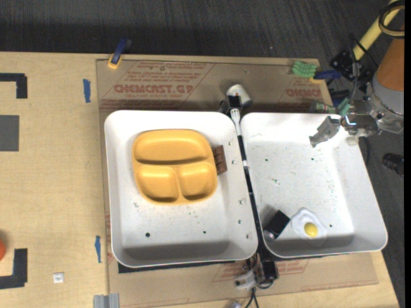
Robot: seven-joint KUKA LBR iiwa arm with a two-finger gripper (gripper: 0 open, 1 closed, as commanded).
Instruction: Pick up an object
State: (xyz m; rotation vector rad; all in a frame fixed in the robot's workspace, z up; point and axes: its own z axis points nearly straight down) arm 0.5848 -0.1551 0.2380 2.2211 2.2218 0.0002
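A yellow divided plate (174,165) lies in the left bin (122,230), with a small brown block (218,160) against its right edge. In the right bin (350,172), near the front wall, sit a black block (277,224) and a white fried-egg toy with a yellow yolk (307,224). My gripper (329,129) hangs over the right bin's far right corner, well apart from all these objects, with nothing visibly in it.
The grey arm with its orange band (390,76) comes in at the upper right, beside yellow and black cabling. A white and black fitting (236,96) sits behind the seam between the bins. Blue and green clamps hold the cardboard sheet (160,85) on the wooden bench.
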